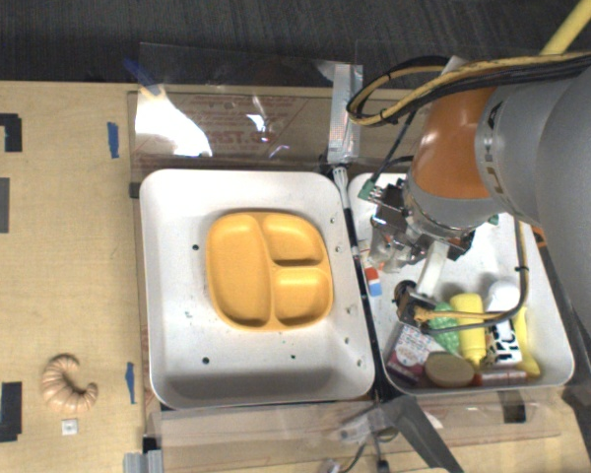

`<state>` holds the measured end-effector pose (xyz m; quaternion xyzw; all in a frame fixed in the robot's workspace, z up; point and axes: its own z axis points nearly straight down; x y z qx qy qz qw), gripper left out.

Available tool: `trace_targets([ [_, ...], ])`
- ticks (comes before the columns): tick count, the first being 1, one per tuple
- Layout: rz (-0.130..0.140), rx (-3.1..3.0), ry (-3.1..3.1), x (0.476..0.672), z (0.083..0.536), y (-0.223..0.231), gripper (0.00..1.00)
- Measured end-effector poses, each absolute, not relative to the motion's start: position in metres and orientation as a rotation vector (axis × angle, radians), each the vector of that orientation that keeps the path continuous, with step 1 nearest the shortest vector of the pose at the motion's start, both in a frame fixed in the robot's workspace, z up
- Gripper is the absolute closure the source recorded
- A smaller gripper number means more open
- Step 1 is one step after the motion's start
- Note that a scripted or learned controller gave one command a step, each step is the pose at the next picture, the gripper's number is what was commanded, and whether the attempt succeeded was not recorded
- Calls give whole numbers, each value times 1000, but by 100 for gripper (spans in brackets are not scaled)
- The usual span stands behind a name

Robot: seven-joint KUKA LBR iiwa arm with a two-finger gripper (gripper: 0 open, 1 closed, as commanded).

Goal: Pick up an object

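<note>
My gripper (pixel 406 264) hangs over the left part of the right bin (pixel 557 368), below the orange band of the arm (pixel 453 161). Just below it, at the bin's near end, lies a heap of small objects: a yellow block (pixel 470 308), a green piece (pixel 445 341), a brown round lid (pixel 449 370), a dark red packet (pixel 410 346), a white piece (pixel 502 292) and a black-and-white label (pixel 505 340). The arm hides the far half of this bin. I see no object lifted clear of the heap.
The left bin (pixel 167 264) holds a yellow divided plate (pixel 269 268) in its middle. A tan croissant-shaped toy (pixel 69 382) lies on the wooden bench at the lower left. Clear plastic sheeting (pixel 227 116) lies behind the bins.
</note>
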<state>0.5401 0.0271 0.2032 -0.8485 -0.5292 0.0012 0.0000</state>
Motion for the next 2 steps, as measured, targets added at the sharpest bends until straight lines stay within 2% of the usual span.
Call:
trace_targets([
  [1, 4, -2634, -1708, 484, 206, 3, 100],
  [2, -1, -2658, -1672, 480, 215, 41, 100],
])
